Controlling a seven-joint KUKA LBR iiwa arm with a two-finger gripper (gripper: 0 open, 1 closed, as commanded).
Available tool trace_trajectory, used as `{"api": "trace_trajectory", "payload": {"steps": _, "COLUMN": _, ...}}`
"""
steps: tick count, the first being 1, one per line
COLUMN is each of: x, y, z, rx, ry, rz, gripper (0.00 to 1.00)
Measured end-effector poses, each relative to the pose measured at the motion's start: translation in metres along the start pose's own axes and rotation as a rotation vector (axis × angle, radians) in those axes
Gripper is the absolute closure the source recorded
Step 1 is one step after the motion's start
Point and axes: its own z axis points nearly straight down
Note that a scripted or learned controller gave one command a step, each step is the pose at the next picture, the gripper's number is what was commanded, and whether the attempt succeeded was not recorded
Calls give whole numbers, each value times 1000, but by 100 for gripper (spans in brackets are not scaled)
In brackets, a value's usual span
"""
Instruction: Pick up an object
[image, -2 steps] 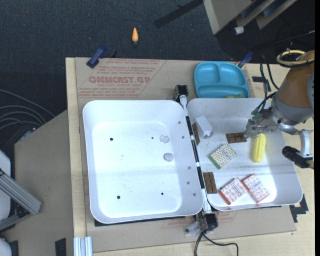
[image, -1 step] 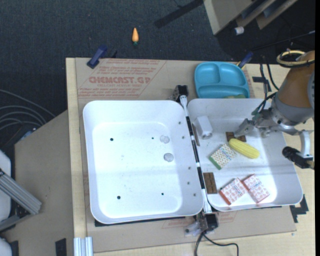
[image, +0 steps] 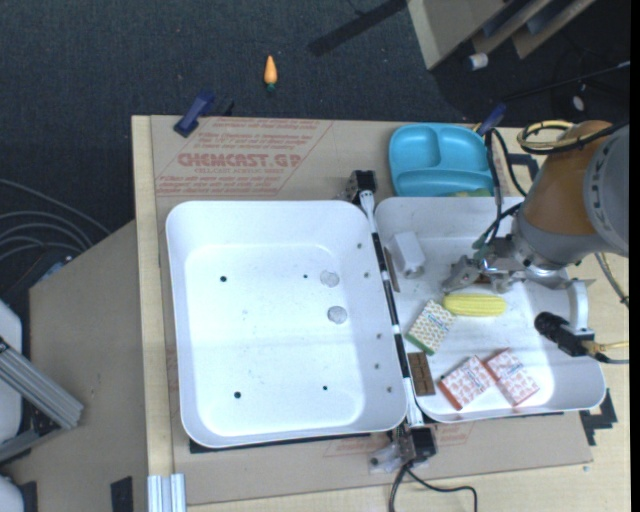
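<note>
**Arm low in right bin, gripper by the corn**

Now we see the arm reaching in from the right, grey w/ orange band, wrist down over the right bin. Gripper sits just above the yellow corn cob, close to it or touching; we can't tell which, nor whether the corn is held. Jaw state: can't tell from this angle.

Other items in the right bin: a small grey block near the left wall, a patterned card just left of the corn, a brown bar along the divider, two red-and-white packets side by side at the front.

Left bin shows two small round discs on its floor. We note a blue tray on the bench behind the right bin.
</note>
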Motion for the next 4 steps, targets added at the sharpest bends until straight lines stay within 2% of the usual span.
{"api": "trace_trajectory", "payload": {"steps": 1, "x": 0, "y": 1, "z": -10, "rx": -2, "ry": -1, "rz": 1, "gripper": 100}}
{"api": "trace_trajectory", "payload": {"steps": 2, "x": 0, "y": 0, "z": -10, "rx": -2, "ry": 0, "rz": 1, "gripper": 0}}
{"api": "trace_trajectory", "payload": {"steps": 3, "x": -25, "y": 41, "z": -1, "rx": -5, "ry": -3, "rz": 1, "gripper": 0}}
{"api": "trace_trajectory", "payload": {"steps": 4, "x": -24, "y": 43, "z": -13, "rx": -11, "ry": -5, "rz": 0, "gripper": 100}}
